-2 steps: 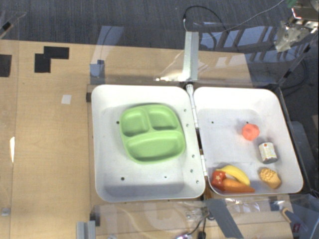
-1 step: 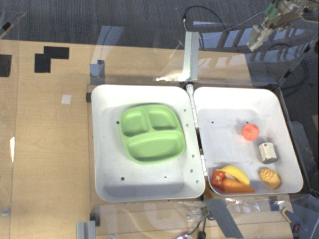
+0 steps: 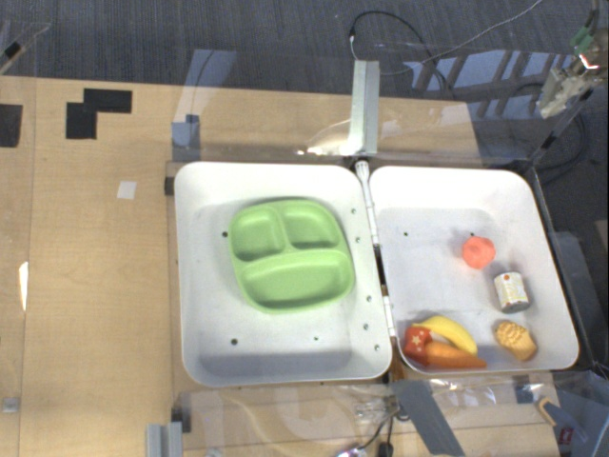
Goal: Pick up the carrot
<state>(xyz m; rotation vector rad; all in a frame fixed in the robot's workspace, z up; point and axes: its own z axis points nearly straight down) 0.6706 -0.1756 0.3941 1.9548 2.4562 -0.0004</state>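
Carrot (image 3: 455,356) lies against a banana (image 3: 449,331) in the right bin (image 3: 428,198), well apart from the claw (image 3: 568,82); whether that's open or closed, I can't tell.

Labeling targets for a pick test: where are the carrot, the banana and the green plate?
carrot (image 3: 455,356): camera view, mid-body.
banana (image 3: 450,331): camera view, middle of its curve.
green plate (image 3: 249,287): camera view, left rim.

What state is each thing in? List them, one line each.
carrot: lying flat, against the banana, right bin's front-left corner
banana: lying beside the carrot
green plate: upright in the left bin, nothing on it
can: lying on its side
orange ball: resting apart from the others
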